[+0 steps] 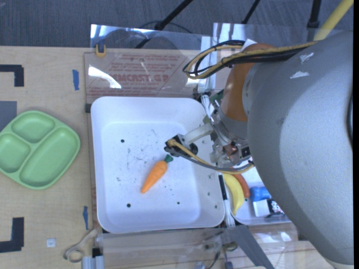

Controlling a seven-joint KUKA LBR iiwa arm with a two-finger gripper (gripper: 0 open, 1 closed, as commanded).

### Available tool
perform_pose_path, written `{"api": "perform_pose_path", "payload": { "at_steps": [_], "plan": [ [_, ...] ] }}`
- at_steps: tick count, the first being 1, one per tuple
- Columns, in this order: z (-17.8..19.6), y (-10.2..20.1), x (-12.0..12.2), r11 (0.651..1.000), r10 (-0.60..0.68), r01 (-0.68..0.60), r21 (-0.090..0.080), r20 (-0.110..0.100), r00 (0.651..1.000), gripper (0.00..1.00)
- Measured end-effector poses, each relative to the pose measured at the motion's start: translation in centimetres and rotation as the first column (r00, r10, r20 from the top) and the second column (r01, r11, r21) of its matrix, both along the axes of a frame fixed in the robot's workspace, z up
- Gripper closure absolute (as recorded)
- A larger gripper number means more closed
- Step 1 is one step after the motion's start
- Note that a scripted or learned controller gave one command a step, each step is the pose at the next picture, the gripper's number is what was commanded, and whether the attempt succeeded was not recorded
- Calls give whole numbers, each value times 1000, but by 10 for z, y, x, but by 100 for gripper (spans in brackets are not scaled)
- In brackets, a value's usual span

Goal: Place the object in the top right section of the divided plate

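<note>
as the camera looks down at a slant, a pale wooden bench (50, 217) shows below, with dark grey carpet (67, 4) and thin black stand legs (185, 4) beyond its far edge. black tape marks (14, 74) and small blue tape bits (76, 79) are on the wood at left.

far left: green divided plate (47, 156), three sections, flat on the bench, well apart from the bins. next right: left bin (112, 108), white, floor speckled with dark flecks. a clear plastic sheet (146, 66) is behind it. the carrot (154, 176), orange with a green top, lies on the bin floor near the middle, tilted, top toward the upper right. it touches nothing else.

gripper (229, 152): hangs over the wall between the two bins, up and right of the carrot, apart from it. nothing is seen held. how far it is open cannot be told from this angle. the grey arm (303, 139), with its orange band (238, 94), covers most of the right bin (280, 220).

under the arm, in the right bin: a banana (235, 190), a blue thing (259, 194) and a white-and-black thing (269, 208), close together.

count: plate 1, bins 2, carrot 1, banana 1.
</note>
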State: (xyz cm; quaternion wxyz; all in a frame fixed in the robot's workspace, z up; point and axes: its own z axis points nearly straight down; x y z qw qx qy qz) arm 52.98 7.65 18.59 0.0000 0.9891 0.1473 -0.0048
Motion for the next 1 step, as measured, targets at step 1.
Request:
{"api": "perform_pose_path", "payload": {
  "at_steps": [1],
  "plan": [
    [-56, 81, -30, 996, -88, 88, -2, 2, 996, 100]
  ]
}}
